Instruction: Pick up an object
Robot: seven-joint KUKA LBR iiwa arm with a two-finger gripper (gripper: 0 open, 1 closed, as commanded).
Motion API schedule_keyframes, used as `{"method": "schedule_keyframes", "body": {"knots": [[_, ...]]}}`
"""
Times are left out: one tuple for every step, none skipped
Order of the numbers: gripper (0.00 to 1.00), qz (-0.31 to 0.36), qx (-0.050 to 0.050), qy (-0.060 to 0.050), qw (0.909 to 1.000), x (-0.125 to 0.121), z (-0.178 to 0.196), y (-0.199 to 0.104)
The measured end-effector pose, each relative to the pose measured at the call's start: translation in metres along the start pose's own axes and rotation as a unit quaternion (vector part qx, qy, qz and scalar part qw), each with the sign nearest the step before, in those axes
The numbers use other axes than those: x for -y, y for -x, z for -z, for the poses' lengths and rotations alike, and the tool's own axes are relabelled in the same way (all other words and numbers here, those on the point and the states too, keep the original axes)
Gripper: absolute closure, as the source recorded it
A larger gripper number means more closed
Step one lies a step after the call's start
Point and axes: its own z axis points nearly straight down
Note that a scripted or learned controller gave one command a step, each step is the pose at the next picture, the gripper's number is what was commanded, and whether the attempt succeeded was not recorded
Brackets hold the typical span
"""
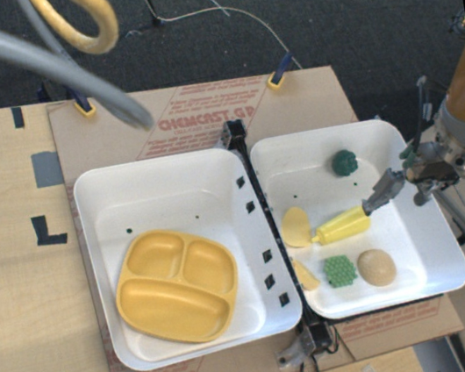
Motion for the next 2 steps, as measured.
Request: {"method": "schedule_keyframes", "body": {"knots": [[0.0,0.002,0.001,0.004,1.0,-0.002,0.004,0.0],[0.0,0.001,0.0,0.001,1.0,0.003,-0.06,0.003]]}}
